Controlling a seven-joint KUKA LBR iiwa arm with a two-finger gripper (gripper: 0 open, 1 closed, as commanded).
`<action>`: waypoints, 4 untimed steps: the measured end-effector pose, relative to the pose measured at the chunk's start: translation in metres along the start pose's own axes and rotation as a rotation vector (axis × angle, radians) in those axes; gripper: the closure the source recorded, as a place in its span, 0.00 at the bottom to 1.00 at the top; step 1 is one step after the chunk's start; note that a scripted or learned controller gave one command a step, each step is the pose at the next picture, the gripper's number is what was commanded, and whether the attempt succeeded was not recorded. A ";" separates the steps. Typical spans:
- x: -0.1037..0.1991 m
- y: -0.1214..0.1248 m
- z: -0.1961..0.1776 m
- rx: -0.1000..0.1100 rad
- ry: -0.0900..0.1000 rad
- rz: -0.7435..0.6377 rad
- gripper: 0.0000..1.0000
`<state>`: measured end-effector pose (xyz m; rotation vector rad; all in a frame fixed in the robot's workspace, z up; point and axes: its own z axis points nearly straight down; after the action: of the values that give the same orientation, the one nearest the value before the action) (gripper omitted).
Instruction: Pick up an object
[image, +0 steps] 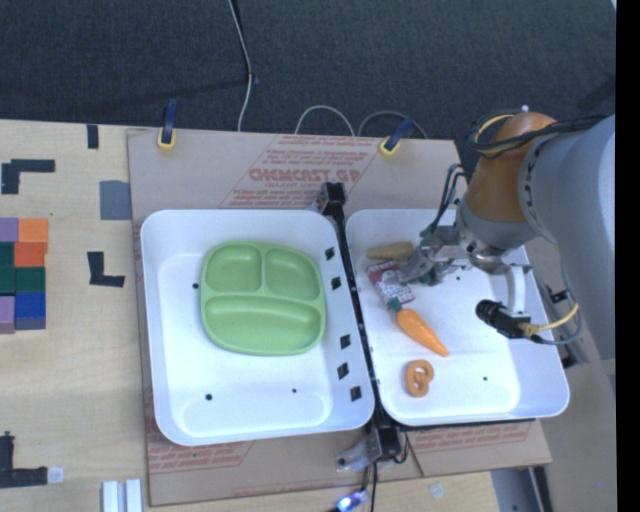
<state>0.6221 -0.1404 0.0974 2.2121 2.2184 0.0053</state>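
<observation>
My gripper (418, 264) hangs low in the right bin (500, 395), over the small wrapped packet (392, 285) beside the carrot (421, 331) and pretzel (418, 378), placed to reach that cluster, though whether it is open or holding anything I cannot tell.

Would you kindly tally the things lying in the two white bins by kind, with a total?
Green divided plate: 1
Carrot: 1
Pretzel: 1
Small packet: 1
Tan stick-shaped piece: 1
Total: 5
</observation>
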 end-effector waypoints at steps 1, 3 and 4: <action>0.004 0.009 -0.054 0.011 0.004 0.000 1.00; 0.005 0.010 -0.135 0.011 0.004 0.001 1.00; 0.063 0.021 -0.137 0.015 0.006 -0.004 1.00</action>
<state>0.6418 -0.0769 0.2340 2.2177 2.2340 -0.0055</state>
